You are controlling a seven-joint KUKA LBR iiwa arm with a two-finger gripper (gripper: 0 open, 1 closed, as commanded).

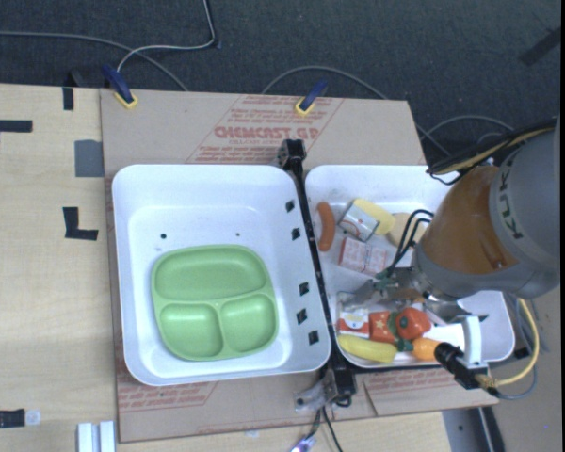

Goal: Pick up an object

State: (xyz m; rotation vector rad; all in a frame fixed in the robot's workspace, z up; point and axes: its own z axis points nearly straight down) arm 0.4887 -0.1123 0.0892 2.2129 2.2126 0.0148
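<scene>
The things to be picked lie in the right bin (395, 172), crowded toward its left and near parts; a reddish sausage (327, 226) lies upright along the bin's left wall, just beside the divider; next to it sits a small shiny grey can (360, 219), touching a pale yellow piece (384, 217) on its right; below these lies a flat pink-and-white packet (357, 254); toward the near edge sit a red tomato (411, 323) with a green top, a red-and-white carton (369, 325) just left of it, a yellow banana (367, 349) along the front wall, and an orange piece (426, 350) beside the banana's right end.

The end effector (388, 283) sits low over the middle of this bin, between the packet and the tomato; its dark metal parts blur into the clutter, so whether it is open or closed, or has hold of anything, cannot be told; the grey arm (537, 215) with its orange band (463, 224) comes in from the right and covers the bin's right half.

The left bin (141, 191) holds a green divided tray (215, 301) with three compartments, lying flat toward the near side; both bins rest on a cardboard sheet (254, 130) on the worktop (28, 252); two clamps (120, 88) with yellow tips grip the sheet's far edge.
</scene>
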